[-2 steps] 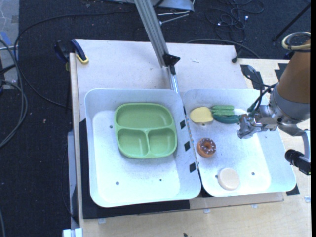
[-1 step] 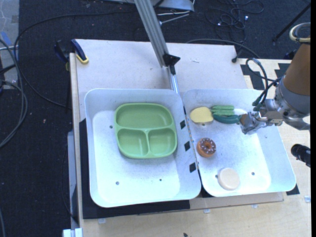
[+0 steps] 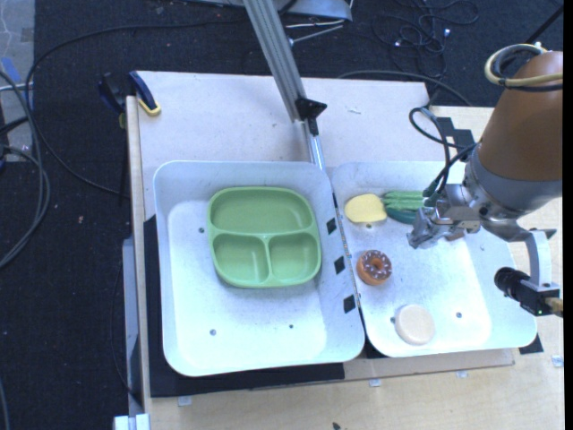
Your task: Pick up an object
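The claw (image 3: pixel 424 233) hung just right of the yellow toy (image 3: pixel 365 209) — how wide it stood I could not tell — likely light, rigid, slippery plastic, best pinched across its middle.

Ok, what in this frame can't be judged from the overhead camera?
- End effector: small and blurred in the camera view; open or shut unclear.
- Long green vegetable-like item: right end hidden behind the end effector; contact unclear.
- Grey arm with orange band: cut off by the right edge.
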`<state>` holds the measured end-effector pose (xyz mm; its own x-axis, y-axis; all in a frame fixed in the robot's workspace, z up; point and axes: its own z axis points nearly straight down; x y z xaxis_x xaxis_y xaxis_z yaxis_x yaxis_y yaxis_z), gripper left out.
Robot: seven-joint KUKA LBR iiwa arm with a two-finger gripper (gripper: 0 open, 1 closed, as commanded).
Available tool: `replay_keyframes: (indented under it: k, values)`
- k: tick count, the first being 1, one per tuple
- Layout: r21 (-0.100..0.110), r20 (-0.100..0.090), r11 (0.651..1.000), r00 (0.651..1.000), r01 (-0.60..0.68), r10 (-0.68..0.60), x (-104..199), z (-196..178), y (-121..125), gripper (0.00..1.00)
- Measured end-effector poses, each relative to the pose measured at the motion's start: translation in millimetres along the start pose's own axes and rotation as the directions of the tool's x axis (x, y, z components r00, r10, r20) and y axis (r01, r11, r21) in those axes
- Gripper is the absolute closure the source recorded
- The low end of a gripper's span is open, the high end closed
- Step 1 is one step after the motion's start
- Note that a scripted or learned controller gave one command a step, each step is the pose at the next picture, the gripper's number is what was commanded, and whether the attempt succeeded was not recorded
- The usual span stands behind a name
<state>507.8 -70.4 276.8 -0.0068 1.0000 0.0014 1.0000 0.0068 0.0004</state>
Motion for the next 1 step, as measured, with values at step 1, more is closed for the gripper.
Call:
replay_keyframes:
  k: [1]
  values:
    - [0.003,0.000,1.000,1.000,0.000,0.000,45.4,19.4,-3.4,1.00]
